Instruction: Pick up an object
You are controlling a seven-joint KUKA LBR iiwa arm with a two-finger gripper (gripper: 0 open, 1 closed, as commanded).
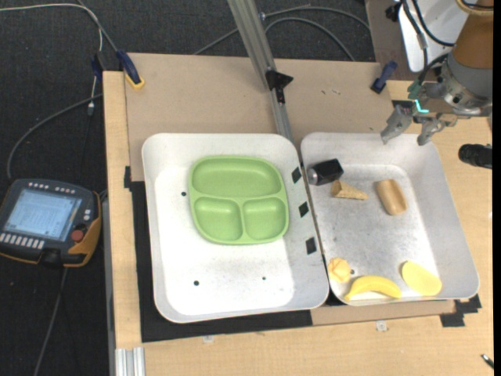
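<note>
My gripper (409, 130) hangs open over the far edge of the right bin (438, 233), its two fingers spread with nothing between them. Below it in that bin lie a tan bread roll (391, 196), a pale cheese wedge (347, 191) and a small black and silver object (323, 171) near the bin's left wall. At the near end rest a yellow banana (372, 287), a yellow lemon-like piece (420, 277) and a small pale yellow piece (340, 269).
The left bin (168, 288) holds a green divided plate (238, 199). A metal pole (258, 45) slants in from the top toward the gap between the bins. A teach pendant (47, 222) lies off the bench at left. Blue clamps (129, 69) grip the board's far corners.
</note>
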